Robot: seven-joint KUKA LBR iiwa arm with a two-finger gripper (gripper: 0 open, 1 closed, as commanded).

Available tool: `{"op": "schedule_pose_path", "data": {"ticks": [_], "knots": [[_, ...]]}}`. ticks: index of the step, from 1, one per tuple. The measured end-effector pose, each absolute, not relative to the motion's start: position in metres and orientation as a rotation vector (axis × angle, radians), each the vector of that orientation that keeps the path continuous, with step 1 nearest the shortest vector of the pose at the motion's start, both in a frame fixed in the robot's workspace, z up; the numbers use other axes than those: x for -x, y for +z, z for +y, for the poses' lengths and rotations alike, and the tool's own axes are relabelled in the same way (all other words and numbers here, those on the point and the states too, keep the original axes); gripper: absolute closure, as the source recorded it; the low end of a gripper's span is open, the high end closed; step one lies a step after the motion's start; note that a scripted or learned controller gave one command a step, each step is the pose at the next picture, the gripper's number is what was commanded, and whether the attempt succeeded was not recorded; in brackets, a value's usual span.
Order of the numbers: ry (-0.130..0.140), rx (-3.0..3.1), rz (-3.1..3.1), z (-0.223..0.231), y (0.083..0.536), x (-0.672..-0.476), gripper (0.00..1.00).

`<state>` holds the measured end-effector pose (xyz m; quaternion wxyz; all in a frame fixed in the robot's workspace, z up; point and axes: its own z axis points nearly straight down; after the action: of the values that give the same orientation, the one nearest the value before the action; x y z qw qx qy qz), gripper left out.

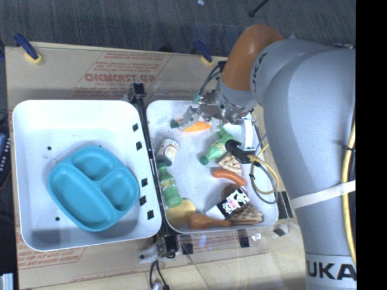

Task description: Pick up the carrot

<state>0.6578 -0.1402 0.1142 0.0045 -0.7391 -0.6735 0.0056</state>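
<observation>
The carrot (196,127) is a small orange piece with a green top. It lies near the far edge of the right bin (181,109). My gripper (204,111) hangs directly over it at the end of the grey arm, close to or touching its upper side. The wrist body hides the gap at the tip, so no grasp shows.
The right bin also holds a green bottle (214,150), a small can (169,148), a sausage (228,175), a cow-patterned box (233,202), a bread piece (208,222) and another green bottle (169,189) by the left wall. A blue divided plate (94,188) sits in the left bin.
</observation>
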Motion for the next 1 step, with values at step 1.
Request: {"op": "schedule_pose_path", "data": {"ticks": [1], "knots": [[0.006,2.584,-1.790,-0.1924,0.1217,-0.6574,0.00]]}}
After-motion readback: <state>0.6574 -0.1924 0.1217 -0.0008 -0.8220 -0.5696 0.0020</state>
